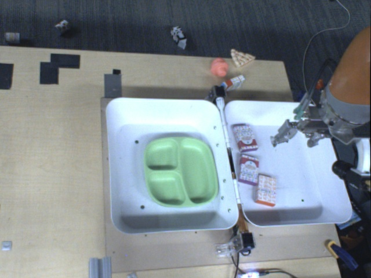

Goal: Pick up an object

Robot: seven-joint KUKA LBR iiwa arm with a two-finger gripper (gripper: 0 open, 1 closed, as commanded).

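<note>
Pincer [297, 134] open, holding nothing, above right bin [324, 210] bare floor; three packets [249, 168] near left wall.

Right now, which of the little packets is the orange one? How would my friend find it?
Look in the right-hand white bin, the one without the green tray. Three little packets lie in a line along its left side. The orange packet is the one nearest the front edge, and its checkered orange face sets it apart from the two red and white packets behind it.
</note>
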